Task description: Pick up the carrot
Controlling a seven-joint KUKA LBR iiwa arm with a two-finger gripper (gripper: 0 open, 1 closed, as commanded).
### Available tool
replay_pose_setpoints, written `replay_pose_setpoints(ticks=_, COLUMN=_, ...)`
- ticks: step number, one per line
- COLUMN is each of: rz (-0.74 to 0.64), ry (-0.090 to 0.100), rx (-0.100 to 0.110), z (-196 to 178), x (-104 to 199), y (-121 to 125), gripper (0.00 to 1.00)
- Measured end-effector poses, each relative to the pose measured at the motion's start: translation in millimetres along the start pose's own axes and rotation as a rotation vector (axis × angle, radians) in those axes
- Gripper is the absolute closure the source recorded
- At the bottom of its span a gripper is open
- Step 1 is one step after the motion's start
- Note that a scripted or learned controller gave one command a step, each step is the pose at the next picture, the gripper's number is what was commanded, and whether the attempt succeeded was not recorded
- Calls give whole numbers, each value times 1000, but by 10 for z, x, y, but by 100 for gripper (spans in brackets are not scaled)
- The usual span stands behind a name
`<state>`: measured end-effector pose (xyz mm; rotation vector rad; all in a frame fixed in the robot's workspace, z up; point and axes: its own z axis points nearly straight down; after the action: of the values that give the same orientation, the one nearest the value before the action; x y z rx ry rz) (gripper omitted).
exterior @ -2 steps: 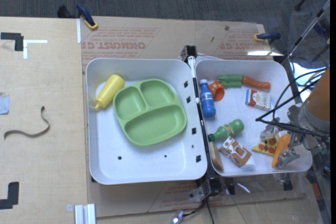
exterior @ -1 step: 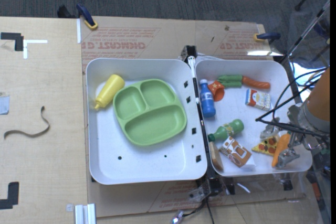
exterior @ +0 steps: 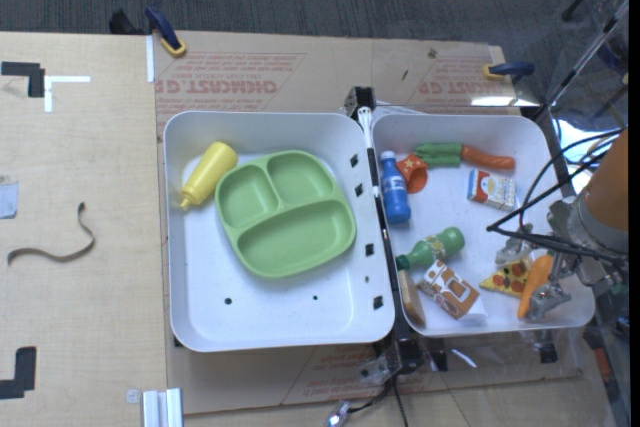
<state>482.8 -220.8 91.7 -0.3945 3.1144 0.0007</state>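
Camera view looks down on two shallow white plastic bins, the left bin (exterior: pixel 200 315) holding a green sectioned plate (exterior: pixel 287 212) and a yellow mustard bottle (exterior: pixel 205 172), the right bin (exterior: pixel 450 127) crowded with toys. From the right comes the grey arm with its orange band (exterior: pixel 612 185), its gripper (exterior: pixel 548 295) low in the near right corner. The slim orange carrot (exterior: pixel 532 281) stands tilted there, just beside a pizza slice (exterior: pixel 508 279), and it seems to lie against the metal fingers; whether they have closed on it I cannot tell. To my eye a good grasp wants the fingers either side of the carrot's middle, then a straight lift, since the bin's right wall and near rim sit close. Open room lies leftward, past a brown snack box (exterior: pixel 448 289) and green bottle (exterior: pixel 432 249).
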Motion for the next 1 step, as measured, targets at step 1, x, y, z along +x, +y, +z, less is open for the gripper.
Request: replay_pose_setpoints(ticks=1, rz=0, ry=0, rx=0, z=0, x=0, y=0, gripper=0)
